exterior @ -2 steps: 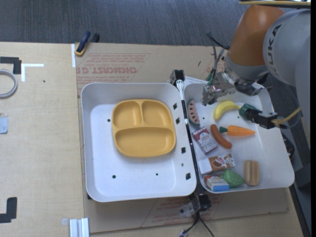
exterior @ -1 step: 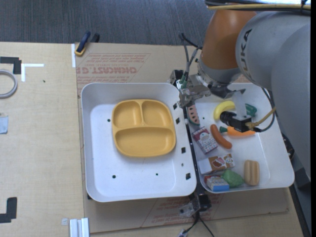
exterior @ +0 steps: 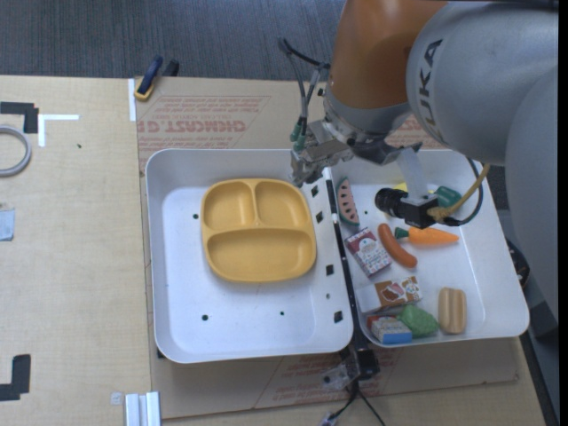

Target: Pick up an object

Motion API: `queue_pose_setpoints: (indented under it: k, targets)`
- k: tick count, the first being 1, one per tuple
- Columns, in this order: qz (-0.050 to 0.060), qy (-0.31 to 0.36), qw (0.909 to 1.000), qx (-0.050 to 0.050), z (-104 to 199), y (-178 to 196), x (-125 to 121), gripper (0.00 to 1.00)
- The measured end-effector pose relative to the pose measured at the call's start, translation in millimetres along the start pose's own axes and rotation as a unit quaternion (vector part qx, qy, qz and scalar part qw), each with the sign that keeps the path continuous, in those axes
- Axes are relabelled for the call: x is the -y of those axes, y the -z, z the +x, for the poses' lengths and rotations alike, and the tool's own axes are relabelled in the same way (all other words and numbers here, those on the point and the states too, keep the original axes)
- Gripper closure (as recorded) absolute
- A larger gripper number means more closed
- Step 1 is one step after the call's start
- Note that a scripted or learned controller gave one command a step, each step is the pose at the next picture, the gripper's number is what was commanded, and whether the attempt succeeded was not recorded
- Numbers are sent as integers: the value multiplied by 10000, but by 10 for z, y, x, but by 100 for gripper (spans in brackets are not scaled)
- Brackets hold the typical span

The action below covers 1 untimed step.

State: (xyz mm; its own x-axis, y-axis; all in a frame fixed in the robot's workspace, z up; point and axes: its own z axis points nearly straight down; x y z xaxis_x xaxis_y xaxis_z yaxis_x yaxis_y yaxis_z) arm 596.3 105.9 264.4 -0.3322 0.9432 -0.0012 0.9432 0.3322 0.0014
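Gripper [exterior: 310, 165] over far rim between bins; jaw state cannot be told. Yellow plate [exterior: 259, 229] in left bin [exterior: 177, 318]; carrot [exterior: 432, 235] in right bin [exterior: 497, 300].

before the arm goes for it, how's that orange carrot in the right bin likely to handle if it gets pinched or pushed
The carrot looks like a smooth plastic toy, so probably stiff and light. Its round, tapered body may roll or pivot if pushed. The glossy surface could slip out of a pinch near the thin tip; it lies close to the sausage, which may get nudged.
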Motion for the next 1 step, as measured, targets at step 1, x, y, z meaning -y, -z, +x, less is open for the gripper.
queue_pose_setpoints:
  k: [1]
  targets:
    - [-9,12,10000,7,-6,98,-8,100]
